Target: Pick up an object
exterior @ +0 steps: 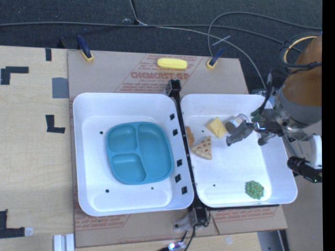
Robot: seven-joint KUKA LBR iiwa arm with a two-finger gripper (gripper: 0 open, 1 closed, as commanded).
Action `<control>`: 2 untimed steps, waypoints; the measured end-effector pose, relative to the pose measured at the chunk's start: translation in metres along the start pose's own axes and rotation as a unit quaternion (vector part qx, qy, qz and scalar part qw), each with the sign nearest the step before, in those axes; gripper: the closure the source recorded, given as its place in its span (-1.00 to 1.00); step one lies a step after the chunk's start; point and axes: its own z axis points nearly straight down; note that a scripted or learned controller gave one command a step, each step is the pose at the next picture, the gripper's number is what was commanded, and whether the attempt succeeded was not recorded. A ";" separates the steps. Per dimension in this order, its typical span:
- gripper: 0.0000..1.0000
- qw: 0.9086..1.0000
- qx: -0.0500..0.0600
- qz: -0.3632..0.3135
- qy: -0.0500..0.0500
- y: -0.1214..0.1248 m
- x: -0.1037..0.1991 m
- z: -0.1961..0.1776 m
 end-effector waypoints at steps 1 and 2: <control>-1.00 1.000 -0.005 -0.002 -0.001 0.002 0.000 -0.005; -1.00 1.000 -0.003 -0.001 -0.001 0.007 -0.009 0.048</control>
